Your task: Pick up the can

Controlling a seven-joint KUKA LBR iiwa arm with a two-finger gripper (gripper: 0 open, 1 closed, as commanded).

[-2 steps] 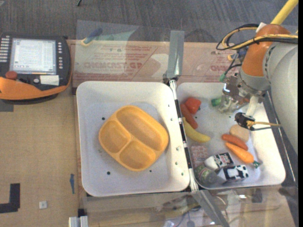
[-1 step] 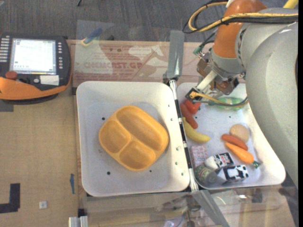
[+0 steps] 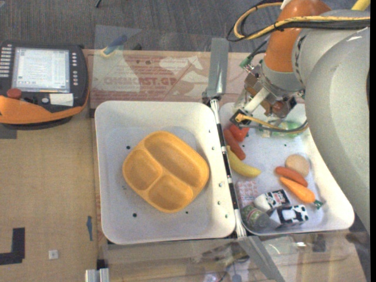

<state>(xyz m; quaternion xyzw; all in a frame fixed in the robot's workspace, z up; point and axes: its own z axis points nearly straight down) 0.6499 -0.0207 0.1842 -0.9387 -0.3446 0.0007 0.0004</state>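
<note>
At the left edge of the surface [image 3: 47, 175] lies a control pendant [image 3: 41, 81] with a screen and an orange body. To its right is the left bin [image 3: 108, 157]. A yellow tray [image 3: 165, 170] with several compartments lies near the middle of this bin, turned at a slant.

Next is the right bin [image 3: 335, 207], which touches the left one along their shared edge. Close to this shared edge, in the far part of the bin, lies a red pepper [image 3: 235, 136], and just below it in the view lies a banana [image 3: 244, 167]. Further toward the near edge is a small packet [image 3: 247, 189] with a red pattern.

The can [image 3: 255, 217] is in the near left corner of the right bin, close to the shared edge, and I think it lies on its side. Just to the right of it are two small black and white things [image 3: 292, 214]; I cannot tell what they are. Two carrots [image 3: 298, 189] lie beside each other toward the right edge, and a pale round thing [image 3: 298, 164] is just above them in the view.

My fingers [image 3: 274, 107] are over the far edge of the right bin, well apart from the can. I cannot tell if they are wide or narrow, and I see nothing held between them. A greenish thing [image 3: 289, 125] lies just under them.
</note>
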